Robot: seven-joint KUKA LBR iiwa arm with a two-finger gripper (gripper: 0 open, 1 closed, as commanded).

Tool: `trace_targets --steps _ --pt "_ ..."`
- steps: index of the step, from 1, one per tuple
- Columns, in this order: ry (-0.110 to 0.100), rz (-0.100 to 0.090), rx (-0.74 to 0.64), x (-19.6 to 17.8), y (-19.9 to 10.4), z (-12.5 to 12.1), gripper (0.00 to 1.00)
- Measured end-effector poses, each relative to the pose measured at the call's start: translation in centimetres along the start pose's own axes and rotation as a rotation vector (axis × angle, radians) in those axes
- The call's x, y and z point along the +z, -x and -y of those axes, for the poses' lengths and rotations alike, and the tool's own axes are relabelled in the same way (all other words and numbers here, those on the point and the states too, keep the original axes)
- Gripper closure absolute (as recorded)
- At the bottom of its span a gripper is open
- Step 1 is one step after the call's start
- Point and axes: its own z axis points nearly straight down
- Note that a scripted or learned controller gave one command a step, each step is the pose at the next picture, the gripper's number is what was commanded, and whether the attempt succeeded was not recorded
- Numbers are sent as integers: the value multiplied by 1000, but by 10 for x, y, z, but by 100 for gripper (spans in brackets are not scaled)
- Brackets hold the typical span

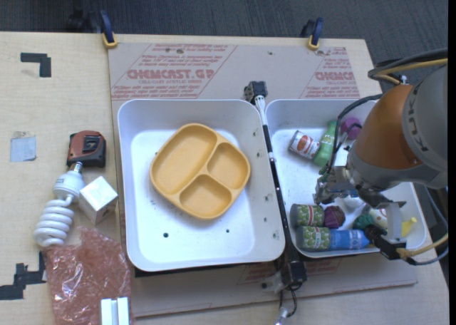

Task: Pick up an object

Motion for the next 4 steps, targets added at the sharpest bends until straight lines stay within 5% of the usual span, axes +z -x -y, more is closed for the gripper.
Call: trace_targets --steps 1,2,3,4 --pt "0 0 0 0 0 0 0" --pt "3 1 0 -10 1 -1 100" --pt "3 1 1 -10 1 -1 0" --pt "-2 -1 -1 10 -3 6 0"
